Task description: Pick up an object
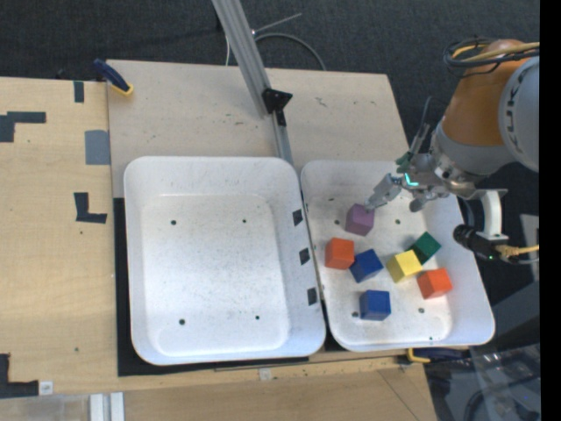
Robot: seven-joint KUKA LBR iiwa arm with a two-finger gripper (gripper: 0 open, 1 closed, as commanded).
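Metal tool over speckled white bin, matte purple cube beside

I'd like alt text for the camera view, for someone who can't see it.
A robot arm reaches in from the right, its gripper just above and right of a purple block in the right bin. That bin also holds two orange, two blue, one yellow and one green block. The left bin sits beside it.

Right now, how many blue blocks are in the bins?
2, both in the right bin. One blue block sits between the orange block and the yellow block. The other lies nearer the front edge. None seems hidden.
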